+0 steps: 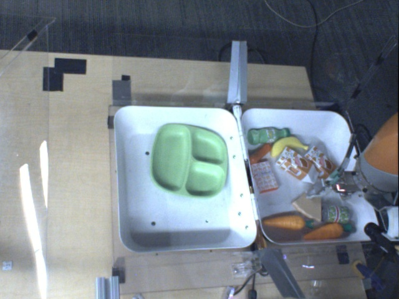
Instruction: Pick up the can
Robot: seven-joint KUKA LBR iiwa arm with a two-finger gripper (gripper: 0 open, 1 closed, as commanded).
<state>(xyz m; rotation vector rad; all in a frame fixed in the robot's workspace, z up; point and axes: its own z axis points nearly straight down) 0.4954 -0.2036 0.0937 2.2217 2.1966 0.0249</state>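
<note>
Landmark: green divided plate (189, 159), lying in the left bin (128, 185).

Item 1, can (337, 213): small, green-labelled, lying on its side in the right bin (312, 118), well to the right of the plate and lower in the view. It touches or nearly touches an orange carrot (325, 231) below it; a second carrot (283, 222) lies nearer the plate.

Item 2, gripper (333, 184): far right of the plate, low over the right bin, just above the can in the view. Whether the pincer is open or closed cannot be told; the metal parts blur together. Nothing is visibly gripped.

Item 3, other contents right of the plate: green bottle (268, 134), banana (289, 144), printed snack packets (303, 162), a small red-checked card (264, 175), a tan wedge (307, 204).

Status, by judgement: approach appears made, as the tool hangs close to the can. The can rests on the bin floor, so grasp and lift remain to be done. The neighbouring carrot could crowd the grasp.
</note>
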